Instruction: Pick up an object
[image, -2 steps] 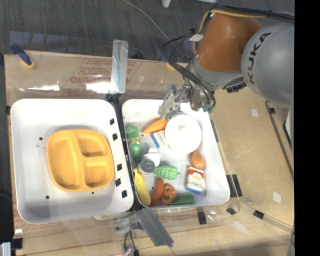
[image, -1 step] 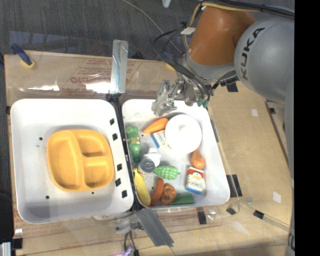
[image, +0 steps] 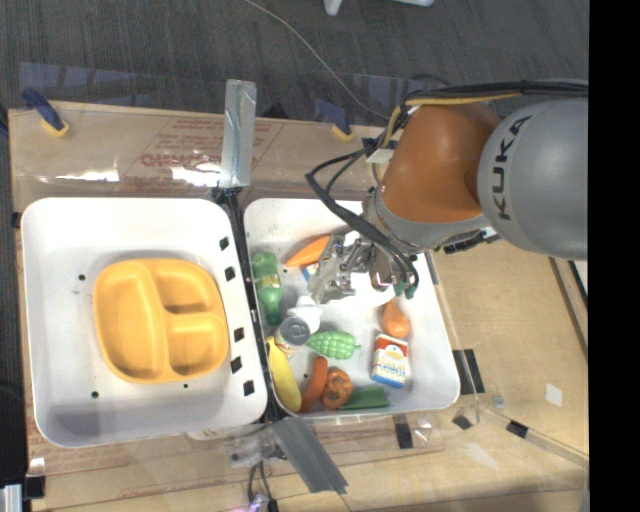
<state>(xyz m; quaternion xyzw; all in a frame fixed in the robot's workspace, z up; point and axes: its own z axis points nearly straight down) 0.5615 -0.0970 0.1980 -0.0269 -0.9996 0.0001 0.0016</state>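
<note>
1. The arm's orange band and grey wrist hang over the right bin (image: 440, 330), hiding its far right corner and part of its back wall.
2. The gripper (image: 335, 275) sits low over the bin's middle, a tangle of metal and cable; whether it is wide, narrow or holding anything cannot be told.
3. A carrot (image: 306, 250) lies just left of the gripper, its inner end lost against the metal.
4. A green bottle (image: 266, 275) lies further left, against the bin's left wall.
5. A can (image: 294, 330) stands just below the gripper, with a knobbly green fruit (image: 335, 345) beside it.
6. Right of the gripper, an orange egg-shaped piece (image: 397, 320) rests above a small carton (image: 391, 362), both near the right wall.
7. A banana (image: 283, 377), a red pepper (image: 337, 385) and a green strip (image: 365, 398) crowd the near wall, overlapping so that shapes are hard to separate.
8. Bare floor shows along the back left corner and around the egg piece.
9. Well left of the gripper, the other bin (image: 50, 300) holds a yellow tray (image: 160, 320), white floor on all sides.
</note>
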